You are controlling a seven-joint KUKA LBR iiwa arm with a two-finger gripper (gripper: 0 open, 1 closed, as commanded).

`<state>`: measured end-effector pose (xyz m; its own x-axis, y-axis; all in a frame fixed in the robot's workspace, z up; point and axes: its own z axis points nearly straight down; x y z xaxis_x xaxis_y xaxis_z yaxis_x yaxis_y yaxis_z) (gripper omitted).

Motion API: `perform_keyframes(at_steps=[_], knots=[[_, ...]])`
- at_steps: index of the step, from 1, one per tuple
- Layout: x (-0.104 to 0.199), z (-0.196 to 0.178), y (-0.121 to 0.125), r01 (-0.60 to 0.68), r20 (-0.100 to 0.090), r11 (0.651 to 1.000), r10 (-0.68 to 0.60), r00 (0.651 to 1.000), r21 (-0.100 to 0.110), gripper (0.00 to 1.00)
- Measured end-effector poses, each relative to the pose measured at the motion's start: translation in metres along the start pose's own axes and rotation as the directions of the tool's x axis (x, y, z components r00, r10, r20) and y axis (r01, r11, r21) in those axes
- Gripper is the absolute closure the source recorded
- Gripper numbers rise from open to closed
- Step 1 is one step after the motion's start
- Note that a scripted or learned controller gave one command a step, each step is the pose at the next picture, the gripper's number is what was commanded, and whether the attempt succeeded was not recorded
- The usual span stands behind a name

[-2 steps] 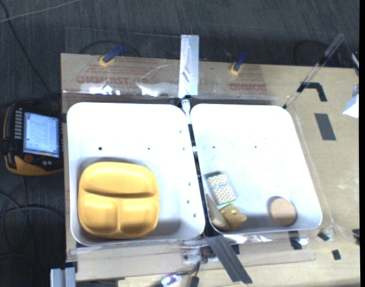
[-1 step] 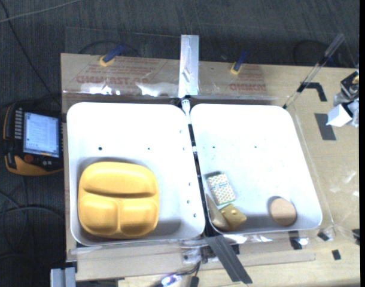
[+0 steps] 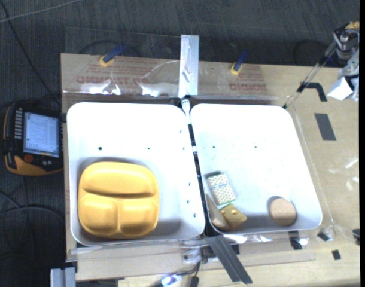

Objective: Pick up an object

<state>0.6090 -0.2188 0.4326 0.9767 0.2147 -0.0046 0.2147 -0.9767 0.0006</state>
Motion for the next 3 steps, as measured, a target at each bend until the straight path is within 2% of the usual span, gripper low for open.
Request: perform_keyframes(at_steps=[1,3], knots=[[0.044,0.000,0.013,0.029,0.000,1.000,-0.029,1.000,-0.001,1.00],[0.047,-0.016,0.009,0.061,0.010,0.998,-0.061,0.998,-0.004,1.00]])
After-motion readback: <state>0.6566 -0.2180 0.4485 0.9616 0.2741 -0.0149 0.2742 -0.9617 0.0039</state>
